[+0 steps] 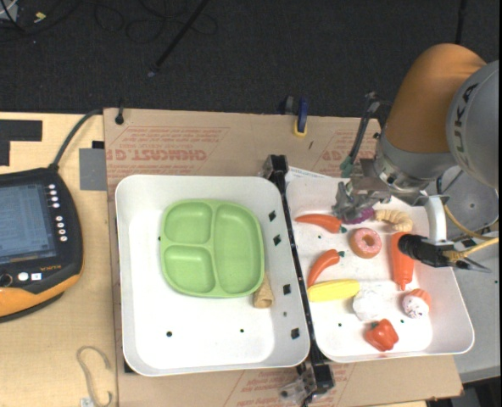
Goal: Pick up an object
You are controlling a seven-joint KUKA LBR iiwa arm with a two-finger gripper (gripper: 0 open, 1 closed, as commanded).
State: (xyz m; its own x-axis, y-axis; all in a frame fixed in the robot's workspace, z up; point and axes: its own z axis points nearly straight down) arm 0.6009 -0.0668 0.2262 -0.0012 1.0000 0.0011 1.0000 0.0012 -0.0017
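The grey two-finger gripper hangs low over the far end of the right shallow white bin, just above a pink frosted toy doughnut and beside a long orange-red toy chilli — touching neither. How far its claw is spread cannot be told. The left white bin holds a light green three-compartment plastic plate.

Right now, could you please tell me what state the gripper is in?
Gripper: cannot be told; it sits low over the right bin, close to the pink donut.
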